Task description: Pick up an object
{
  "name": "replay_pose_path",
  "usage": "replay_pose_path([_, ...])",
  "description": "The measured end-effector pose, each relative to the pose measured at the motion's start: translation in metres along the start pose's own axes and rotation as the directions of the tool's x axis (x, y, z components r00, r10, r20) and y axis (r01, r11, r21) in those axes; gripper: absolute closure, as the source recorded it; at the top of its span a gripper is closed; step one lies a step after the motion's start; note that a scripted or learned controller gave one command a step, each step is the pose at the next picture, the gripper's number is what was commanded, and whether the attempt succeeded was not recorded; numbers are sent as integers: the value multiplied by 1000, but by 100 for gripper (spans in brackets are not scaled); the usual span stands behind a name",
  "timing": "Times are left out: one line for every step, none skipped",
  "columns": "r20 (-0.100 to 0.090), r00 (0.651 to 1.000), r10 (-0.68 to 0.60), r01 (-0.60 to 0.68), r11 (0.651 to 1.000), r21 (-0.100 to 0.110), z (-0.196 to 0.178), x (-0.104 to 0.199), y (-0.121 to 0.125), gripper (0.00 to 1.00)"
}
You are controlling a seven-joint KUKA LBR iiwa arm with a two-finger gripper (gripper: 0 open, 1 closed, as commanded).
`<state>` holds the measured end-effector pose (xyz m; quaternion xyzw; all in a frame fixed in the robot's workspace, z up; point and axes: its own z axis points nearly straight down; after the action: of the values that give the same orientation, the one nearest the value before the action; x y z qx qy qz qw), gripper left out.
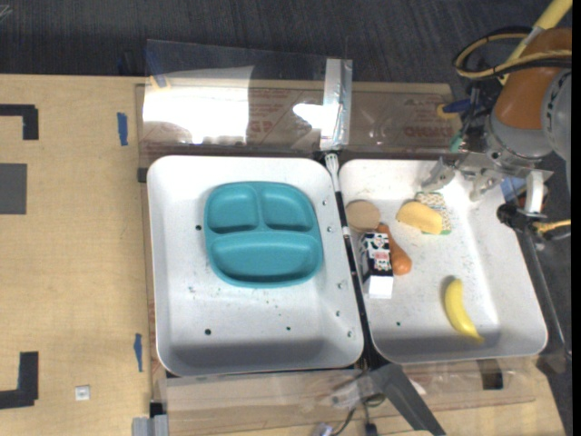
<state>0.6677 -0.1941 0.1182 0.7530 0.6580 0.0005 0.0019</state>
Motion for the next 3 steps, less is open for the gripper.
replay_pose_path([-2,1000,6,-6,1000,2,32,9,-2,0])
replay_pose_path([-3,991,-132,132,991,3,32,33,-17,0])
replay_pose_path([-1,971,-238,238,971,0,32,34,-12,0])
